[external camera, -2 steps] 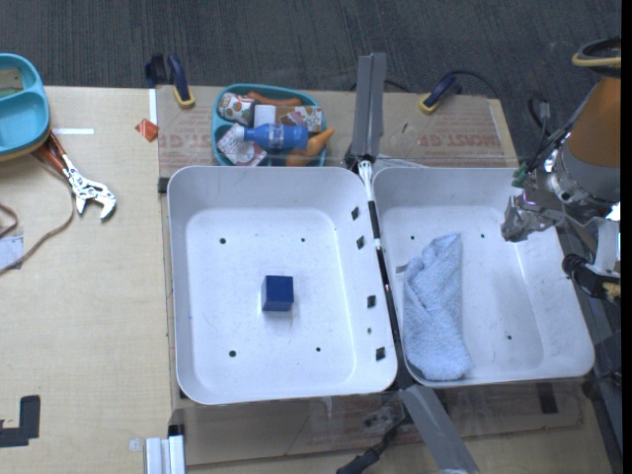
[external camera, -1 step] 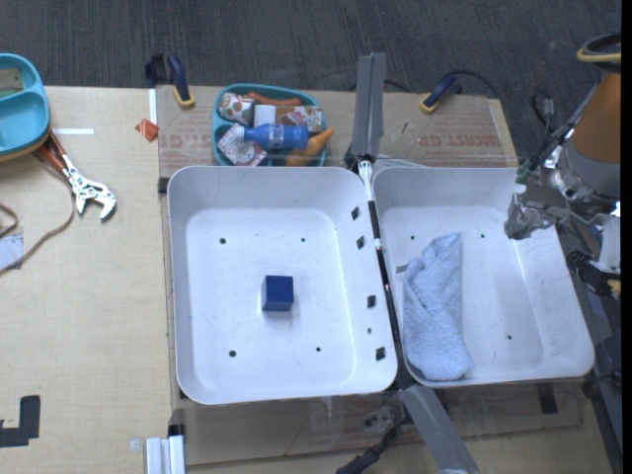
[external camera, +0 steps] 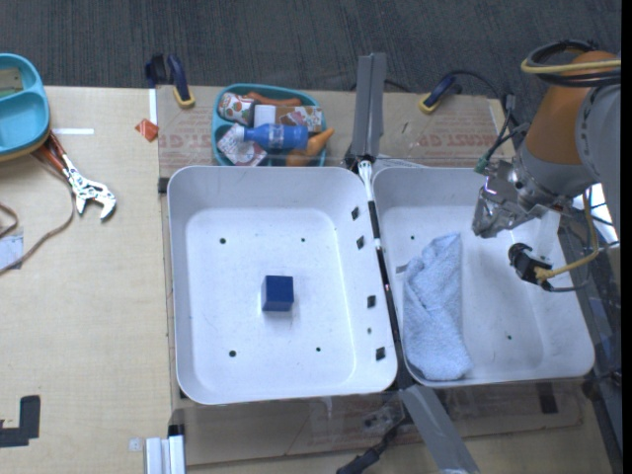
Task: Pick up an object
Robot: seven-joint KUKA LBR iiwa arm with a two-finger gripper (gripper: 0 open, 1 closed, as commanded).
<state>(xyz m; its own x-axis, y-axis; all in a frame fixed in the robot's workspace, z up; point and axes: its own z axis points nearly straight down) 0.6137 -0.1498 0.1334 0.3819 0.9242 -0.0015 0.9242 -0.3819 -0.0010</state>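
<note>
Overhead, your jaws (external camera: 491,220), grip state unreadable, hang above the right bin (external camera: 553,363), its crumpled cloth (external camera: 437,309) just left and nearer.

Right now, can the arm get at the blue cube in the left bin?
Probably yes. The cube sits alone on the left bin's floor, with open space above; the pincer hangs over the right bin.

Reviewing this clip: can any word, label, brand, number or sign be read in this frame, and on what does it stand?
Faint red lettering on the cardboard strip behind the left white bin: too blurred and cut off to read.
Printed wrappers in the small teal container: too small to read.
Blue cube, pale blue towel, metal wrench: no text that I can make out.
</note>
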